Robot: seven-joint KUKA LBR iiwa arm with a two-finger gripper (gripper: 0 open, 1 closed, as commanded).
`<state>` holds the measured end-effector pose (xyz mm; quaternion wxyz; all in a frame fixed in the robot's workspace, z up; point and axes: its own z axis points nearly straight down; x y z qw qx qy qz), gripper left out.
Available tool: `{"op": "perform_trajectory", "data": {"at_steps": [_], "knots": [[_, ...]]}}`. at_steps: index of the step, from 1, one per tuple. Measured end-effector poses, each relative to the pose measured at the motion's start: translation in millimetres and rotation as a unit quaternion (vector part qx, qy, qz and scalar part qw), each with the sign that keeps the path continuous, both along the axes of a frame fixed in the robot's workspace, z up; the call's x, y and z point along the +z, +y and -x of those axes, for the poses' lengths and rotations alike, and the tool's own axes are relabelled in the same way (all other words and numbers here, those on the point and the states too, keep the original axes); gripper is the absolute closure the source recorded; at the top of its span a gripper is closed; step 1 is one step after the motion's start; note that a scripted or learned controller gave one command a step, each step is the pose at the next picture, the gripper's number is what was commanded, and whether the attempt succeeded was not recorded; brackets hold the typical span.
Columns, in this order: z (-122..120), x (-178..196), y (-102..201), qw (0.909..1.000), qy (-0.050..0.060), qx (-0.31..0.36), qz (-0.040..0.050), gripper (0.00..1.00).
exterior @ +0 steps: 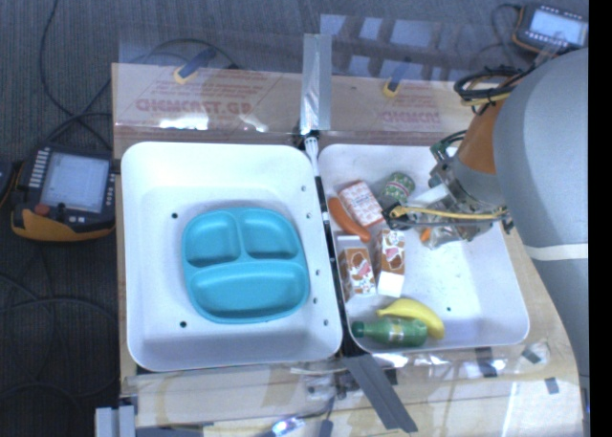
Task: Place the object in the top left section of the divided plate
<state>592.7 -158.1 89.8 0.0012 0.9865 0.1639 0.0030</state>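
The pincer (432, 225), its state hidden, hangs in the right bin (478, 320) by a light, stiff carton (392, 261), best gripped across its narrow sides, plate (247, 265) waiting left.

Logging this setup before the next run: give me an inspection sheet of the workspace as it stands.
Surface: two white bins side by side on a bench.
Job's things: blue divided plate in the left bin, nothing on it.
Clutter: right bin holds a banana, green bottle, green can and small cartons.
Grippers: gripper low over the right bin; finger state unclear.
Cables: yellow cable at the wrist; dark cords on the floor.
Surroundings: teach pendant left of the bench, grey carpet.
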Motion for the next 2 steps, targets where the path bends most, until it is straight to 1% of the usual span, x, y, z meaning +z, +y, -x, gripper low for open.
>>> {"op": "perform_trajectory", "data": {"at_steps": [1,2], "knots": [[17.2,150.8,-53.8,0.9999,0.005,-0.01,0.0006,1.0],[83.4,8.4,-54.0,0.9991,0.006,-0.042,-0.0023,1.0]]}}
